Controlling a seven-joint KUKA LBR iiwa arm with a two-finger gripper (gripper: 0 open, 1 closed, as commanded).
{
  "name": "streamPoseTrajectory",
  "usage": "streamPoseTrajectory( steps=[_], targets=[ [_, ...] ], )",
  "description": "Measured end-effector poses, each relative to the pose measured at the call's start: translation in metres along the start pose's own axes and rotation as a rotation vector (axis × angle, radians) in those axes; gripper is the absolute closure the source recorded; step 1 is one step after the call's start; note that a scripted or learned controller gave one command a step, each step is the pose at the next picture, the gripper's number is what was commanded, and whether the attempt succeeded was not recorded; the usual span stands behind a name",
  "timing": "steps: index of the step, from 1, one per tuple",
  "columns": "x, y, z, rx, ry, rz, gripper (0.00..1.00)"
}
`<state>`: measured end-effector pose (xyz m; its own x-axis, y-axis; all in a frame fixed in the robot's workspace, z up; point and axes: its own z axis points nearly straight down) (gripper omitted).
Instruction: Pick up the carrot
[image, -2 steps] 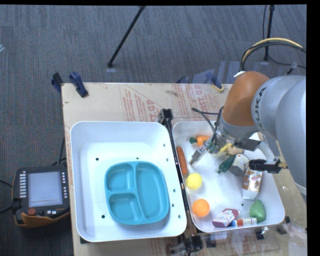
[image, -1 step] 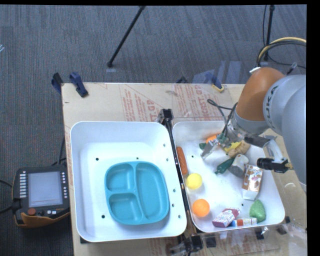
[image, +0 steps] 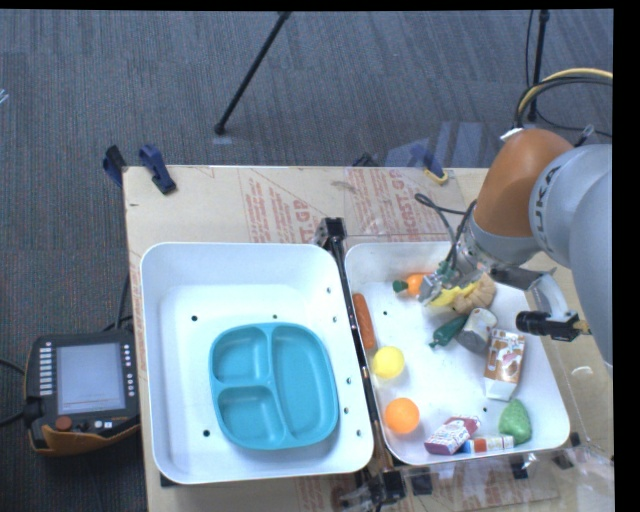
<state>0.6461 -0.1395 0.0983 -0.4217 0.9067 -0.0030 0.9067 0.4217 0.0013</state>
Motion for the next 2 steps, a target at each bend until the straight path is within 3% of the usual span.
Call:
streamPoseTrajectory(
  steps=[1, 2],
  targets=[
    [0.0225, -0.0330, 0.0113, 0.003, 0.005, -0.148, 1.00],
    [0.0224, -0.0328, 0.0110, 0.002, 0.005, -0.148, 0.00]
  ],
)
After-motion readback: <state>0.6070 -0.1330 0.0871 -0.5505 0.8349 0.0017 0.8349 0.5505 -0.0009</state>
